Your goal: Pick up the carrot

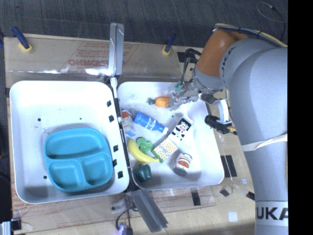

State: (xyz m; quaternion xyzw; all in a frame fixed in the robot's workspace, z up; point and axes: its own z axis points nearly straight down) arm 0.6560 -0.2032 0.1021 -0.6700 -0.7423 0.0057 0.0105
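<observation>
One carrot [161,101] beside hand [177,98]

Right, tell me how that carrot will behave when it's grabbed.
The carrot looks small and rounded, so it may roll or squirt away sideways. Its smooth, plastic-looking surface is probably light and a bit slippery. It lies apart from the clutter, so a push could send it sliding.

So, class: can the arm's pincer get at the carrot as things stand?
Probably yes. The pincer hangs right beside the carrot, which lies apart from the blue bottle, with nothing on top.
</observation>
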